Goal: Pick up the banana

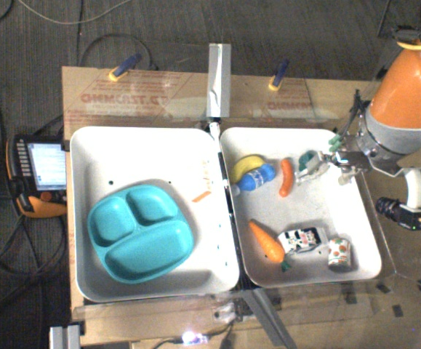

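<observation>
The banana (pixel 246 165) is lying near the top left corner of the right bin (pixel 355 217), touching a blue bottle (pixel 257 179) just below it. A red chili (pixel 286 177) is lying to their right. The gripper (pixel 310 163) is hovering just beside that chili, away from the banana; whether it is open or holding anything cannot be told.
</observation>
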You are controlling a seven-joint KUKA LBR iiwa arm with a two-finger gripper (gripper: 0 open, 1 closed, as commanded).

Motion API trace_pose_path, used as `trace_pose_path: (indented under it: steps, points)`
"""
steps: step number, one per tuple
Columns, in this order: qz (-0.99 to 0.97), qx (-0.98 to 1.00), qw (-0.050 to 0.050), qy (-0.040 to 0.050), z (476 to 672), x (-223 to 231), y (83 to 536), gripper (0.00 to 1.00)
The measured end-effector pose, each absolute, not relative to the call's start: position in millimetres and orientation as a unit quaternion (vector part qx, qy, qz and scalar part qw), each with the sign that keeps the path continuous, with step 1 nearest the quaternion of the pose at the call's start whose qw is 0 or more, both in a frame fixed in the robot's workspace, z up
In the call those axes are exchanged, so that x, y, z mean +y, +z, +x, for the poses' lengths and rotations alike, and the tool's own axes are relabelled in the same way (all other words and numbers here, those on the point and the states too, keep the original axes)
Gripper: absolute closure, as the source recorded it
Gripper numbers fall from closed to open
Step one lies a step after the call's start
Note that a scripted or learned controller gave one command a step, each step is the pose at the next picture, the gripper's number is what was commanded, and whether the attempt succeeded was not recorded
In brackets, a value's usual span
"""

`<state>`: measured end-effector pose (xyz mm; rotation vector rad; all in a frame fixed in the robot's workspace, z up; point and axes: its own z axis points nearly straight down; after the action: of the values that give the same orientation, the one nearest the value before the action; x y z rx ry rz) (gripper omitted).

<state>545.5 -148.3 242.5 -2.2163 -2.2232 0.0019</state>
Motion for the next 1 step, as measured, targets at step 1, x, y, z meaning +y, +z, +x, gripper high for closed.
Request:
trace_pose_path:
  steps: [1]
  points:
    - [-0.655,-0.756,0.001,0.0013,627.2,-110.0,190.8,0.00]
